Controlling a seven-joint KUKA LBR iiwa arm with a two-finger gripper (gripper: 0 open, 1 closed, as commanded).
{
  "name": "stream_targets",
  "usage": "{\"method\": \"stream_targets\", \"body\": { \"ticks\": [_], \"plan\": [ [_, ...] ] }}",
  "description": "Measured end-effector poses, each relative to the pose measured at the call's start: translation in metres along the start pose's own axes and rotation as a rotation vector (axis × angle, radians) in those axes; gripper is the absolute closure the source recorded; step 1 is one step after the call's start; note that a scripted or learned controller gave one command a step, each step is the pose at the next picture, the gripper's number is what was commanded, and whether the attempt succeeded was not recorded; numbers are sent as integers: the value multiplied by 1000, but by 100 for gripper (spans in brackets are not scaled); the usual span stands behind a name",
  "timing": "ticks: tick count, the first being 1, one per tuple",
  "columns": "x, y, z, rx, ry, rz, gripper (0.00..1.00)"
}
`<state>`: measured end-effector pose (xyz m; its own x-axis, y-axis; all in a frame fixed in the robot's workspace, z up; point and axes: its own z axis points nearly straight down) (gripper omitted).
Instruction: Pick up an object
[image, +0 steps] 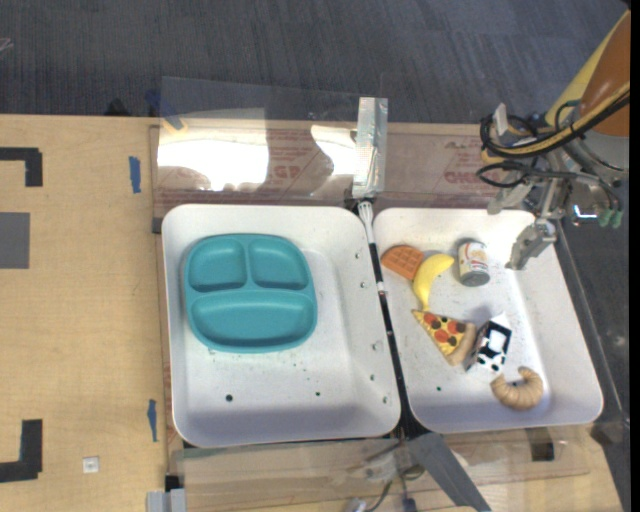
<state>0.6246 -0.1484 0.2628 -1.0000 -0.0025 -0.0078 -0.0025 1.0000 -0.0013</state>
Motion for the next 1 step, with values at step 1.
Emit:
{"method": "stream_targets", "body": {
  "ticks": [1],
  "plan": [
    [-3,25,150,1,-20,-148,0]
  ]
}}
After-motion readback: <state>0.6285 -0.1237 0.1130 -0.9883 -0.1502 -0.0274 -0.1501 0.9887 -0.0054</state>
